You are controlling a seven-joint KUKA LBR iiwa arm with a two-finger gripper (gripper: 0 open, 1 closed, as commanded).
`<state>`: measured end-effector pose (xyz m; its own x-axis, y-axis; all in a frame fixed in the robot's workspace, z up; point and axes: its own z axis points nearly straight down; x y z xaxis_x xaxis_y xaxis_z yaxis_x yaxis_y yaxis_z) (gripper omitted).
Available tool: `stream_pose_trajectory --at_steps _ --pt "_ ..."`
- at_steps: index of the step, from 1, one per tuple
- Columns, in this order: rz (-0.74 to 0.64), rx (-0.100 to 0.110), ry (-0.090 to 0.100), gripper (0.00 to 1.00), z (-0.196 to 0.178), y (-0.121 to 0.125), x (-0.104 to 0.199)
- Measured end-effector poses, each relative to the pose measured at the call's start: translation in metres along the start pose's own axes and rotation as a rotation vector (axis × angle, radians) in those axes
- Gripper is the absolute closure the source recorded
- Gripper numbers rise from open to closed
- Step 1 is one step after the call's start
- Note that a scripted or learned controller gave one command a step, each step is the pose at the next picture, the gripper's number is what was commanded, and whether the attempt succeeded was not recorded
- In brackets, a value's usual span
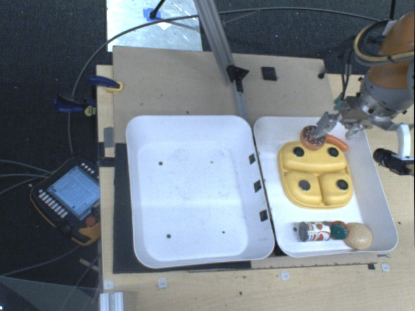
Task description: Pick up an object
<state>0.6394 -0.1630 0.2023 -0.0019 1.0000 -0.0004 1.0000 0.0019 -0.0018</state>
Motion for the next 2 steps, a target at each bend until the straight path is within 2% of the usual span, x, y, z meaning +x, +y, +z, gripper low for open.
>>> stream_pose_trajectory --at_steps 1,2 --pt "0.001 0.001 0.0 0.0 0.0615 -0.0049 -0.0028" --pt "-0.003 -0.015 -0.002 0.0 0.0701 -0.0004 -0.0022"
